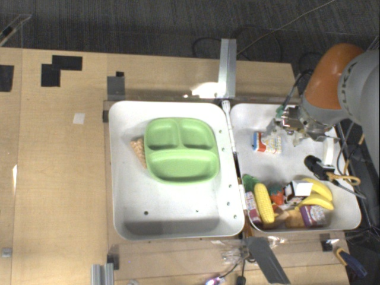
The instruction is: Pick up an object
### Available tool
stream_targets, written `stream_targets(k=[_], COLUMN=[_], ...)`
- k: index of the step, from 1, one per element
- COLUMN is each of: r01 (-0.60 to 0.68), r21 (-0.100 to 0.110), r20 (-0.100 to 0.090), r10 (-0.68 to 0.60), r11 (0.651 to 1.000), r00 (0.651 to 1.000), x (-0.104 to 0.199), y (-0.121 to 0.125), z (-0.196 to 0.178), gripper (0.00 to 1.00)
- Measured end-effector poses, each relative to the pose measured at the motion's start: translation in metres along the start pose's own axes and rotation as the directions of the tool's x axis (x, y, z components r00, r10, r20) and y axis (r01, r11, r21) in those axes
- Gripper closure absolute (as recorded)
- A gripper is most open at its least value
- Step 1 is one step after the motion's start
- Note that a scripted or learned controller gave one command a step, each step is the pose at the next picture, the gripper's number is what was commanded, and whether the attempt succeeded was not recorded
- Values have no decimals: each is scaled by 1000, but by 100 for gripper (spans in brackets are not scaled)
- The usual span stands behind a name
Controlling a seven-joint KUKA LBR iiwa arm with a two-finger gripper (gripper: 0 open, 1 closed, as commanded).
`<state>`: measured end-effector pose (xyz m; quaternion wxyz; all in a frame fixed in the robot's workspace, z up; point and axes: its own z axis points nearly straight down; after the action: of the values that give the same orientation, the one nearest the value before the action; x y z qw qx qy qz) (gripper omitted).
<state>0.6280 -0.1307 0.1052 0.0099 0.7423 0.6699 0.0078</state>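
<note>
The arm comes in from the right edge of the frame, its orange band up at the upper right, and the gripper (pixel 284 125) hangs low over the upper half of the right bin (pixel 249 113). Whether its fingers are spread or pressed together I cannot tell; the parts blur into the white floor of the bin.

Just to its left lies a small white carton with red and blue print (pixel 265 142), which looks like the nearest candidate for picking. It seems to be on its side, close to the gripper but not visibly between anything.

The risk, as I judge it, is a glancing descent: the tip could nudge the carton away instead of straddling it. The crowded lower end of the bin, with the corn cob (pixel 263 202) and bananas (pixel 317 193), offers worse odds, since neighbours could jam the grasp. The green divided plate (pixel 180 148) sits in the left bin (pixel 172 218), well apart.
</note>
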Motion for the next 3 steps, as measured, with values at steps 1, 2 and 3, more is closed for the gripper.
stream_targets(k=[1,2,3], r01=[318,360,439], r21=[16,0,-13], r20=[-8,-2,5], r10=[-318,-360,-439], r11=[948,933,898], r00=[948,933,898], x=[-10,6,36], y=[-25,43,9], z=[-37,6,3], gripper=[0,0,0])
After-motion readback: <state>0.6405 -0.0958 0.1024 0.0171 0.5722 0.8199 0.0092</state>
